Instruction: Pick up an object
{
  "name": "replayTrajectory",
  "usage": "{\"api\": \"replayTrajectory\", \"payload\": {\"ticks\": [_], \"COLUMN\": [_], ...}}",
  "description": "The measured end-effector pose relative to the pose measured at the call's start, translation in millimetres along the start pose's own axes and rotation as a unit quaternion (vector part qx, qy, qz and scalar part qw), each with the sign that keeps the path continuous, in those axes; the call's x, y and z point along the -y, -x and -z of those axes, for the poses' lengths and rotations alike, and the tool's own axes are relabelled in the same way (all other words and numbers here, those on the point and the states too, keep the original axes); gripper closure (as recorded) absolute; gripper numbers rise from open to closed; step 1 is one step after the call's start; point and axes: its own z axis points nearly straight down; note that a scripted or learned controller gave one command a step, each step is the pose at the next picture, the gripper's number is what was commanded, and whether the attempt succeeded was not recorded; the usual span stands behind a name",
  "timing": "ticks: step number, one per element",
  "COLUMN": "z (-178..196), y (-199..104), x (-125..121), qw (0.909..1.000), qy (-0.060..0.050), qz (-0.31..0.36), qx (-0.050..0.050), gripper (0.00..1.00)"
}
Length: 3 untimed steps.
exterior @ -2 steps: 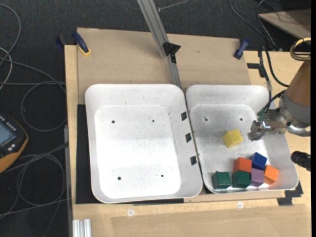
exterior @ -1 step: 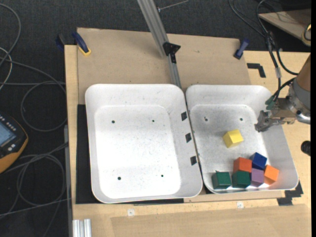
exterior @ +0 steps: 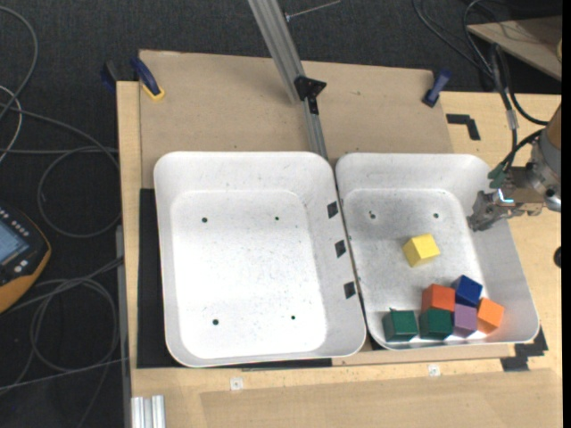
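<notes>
A yellow block [exterior: 421, 249] lies alone near the middle of the right bin [exterior: 401, 160]. Several blocks huddle in that bin's near right corner: a red-orange one [exterior: 438, 297], a blue one [exterior: 468, 288], a purple one [exterior: 466, 317], an orange one [exterior: 490, 313] and two dark green ones [exterior: 402, 325] [exterior: 436, 324]. My gripper [exterior: 487, 210] hangs over the bin's right wall, to the right of the yellow block and beyond the cluster. Nothing shows in its grasp.
The left bin [exterior: 166, 178] sits beside the right one, with black clips [exterior: 340, 248] along the shared edge. A slanted metal pole [exterior: 278, 38] rises behind them. Blue clamps [exterior: 147, 79] [exterior: 436, 86] hold the board's back corners. Cables and a handheld device [exterior: 14, 255] lie at left.
</notes>
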Motion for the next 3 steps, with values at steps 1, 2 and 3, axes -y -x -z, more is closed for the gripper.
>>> {"api": "replayTrajectory", "payload": {"ticks": [1,2,3], "z": [7,7,9], "y": [-50,-98,-142], "x": [-22,-31,-48], "qw": [1.0,1.0,1.0], "qy": [0.0,-0.001,-0.001], "qz": [0.003,0.002,0.002], "qx": [-0.001,-0.001,-0.001], "gripper": [1.0,1.0,1.0]}}
